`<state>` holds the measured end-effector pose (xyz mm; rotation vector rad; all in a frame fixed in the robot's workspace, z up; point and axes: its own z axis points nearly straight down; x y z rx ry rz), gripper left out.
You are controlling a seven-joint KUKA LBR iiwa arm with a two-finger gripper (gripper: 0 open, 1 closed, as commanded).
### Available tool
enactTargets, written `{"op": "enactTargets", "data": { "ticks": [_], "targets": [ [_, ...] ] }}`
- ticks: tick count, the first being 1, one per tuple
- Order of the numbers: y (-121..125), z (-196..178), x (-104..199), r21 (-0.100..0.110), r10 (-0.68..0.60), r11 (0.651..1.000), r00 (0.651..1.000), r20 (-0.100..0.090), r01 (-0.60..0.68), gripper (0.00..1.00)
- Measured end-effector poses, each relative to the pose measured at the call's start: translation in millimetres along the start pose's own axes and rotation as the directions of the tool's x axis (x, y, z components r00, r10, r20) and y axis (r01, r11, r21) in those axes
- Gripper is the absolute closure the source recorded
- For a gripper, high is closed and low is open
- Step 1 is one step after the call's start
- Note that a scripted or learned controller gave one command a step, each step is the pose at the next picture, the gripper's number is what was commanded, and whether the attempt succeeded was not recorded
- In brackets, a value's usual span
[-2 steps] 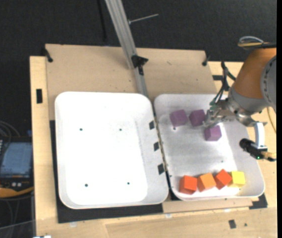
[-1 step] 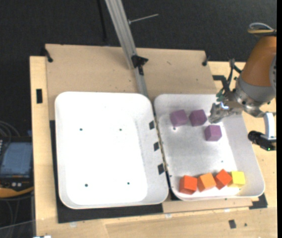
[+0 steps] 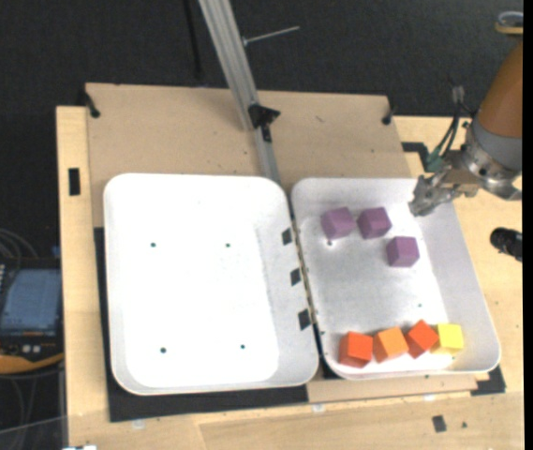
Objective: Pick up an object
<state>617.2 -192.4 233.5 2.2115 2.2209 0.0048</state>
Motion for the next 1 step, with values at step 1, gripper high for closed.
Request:
{"op": "enactTargets", "data": {
  "ticks": [1],
  "targets": [
    [-0.1,29.6,-1.0,0.008,0.002,1.0,1.0,-0.001,-0.002,1.0]
  ]
}}
